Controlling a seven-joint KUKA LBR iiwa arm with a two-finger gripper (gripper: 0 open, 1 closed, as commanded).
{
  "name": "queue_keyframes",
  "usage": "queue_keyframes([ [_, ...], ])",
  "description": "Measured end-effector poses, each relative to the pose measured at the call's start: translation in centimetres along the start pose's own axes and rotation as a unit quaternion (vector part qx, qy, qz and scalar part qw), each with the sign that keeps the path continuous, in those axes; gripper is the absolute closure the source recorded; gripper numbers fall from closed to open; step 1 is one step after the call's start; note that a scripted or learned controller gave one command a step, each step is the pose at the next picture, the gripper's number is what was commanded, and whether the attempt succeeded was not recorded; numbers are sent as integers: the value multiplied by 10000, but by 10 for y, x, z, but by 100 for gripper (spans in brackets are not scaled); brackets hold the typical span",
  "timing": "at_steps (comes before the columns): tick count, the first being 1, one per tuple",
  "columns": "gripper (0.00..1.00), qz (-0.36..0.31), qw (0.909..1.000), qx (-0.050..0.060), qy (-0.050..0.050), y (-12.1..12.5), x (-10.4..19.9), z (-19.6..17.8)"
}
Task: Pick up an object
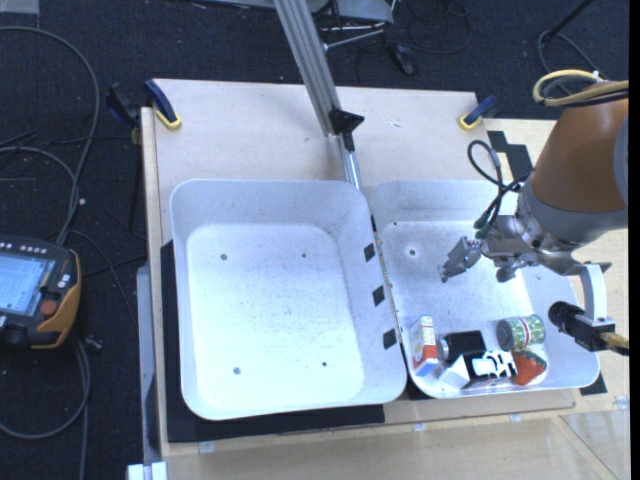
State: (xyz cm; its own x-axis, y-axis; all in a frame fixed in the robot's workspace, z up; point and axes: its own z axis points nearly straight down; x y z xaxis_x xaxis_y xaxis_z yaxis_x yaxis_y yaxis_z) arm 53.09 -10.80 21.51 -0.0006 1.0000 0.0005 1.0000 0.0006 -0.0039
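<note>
With nothing between its spread jaws, the gripper (458, 264) hangs above bare bin floor, the can (521, 331) lying toward the near-right corner.

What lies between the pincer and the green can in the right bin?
Nothing: in the camera view, only bare white bin floor lies between the pincer and the can.
</note>
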Motion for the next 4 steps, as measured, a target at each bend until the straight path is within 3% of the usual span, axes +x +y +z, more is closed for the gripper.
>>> queue_keyframes([
  [1,0,-12,10000,-15,0,30,31,14],
  [2,0,-6,10000,-23,-2,74,42,10],
  [3,0,-7,10000,-35,-1,86,58,-25],
  [4,0,-5,10000,-18,-1,106,78,-19],
])
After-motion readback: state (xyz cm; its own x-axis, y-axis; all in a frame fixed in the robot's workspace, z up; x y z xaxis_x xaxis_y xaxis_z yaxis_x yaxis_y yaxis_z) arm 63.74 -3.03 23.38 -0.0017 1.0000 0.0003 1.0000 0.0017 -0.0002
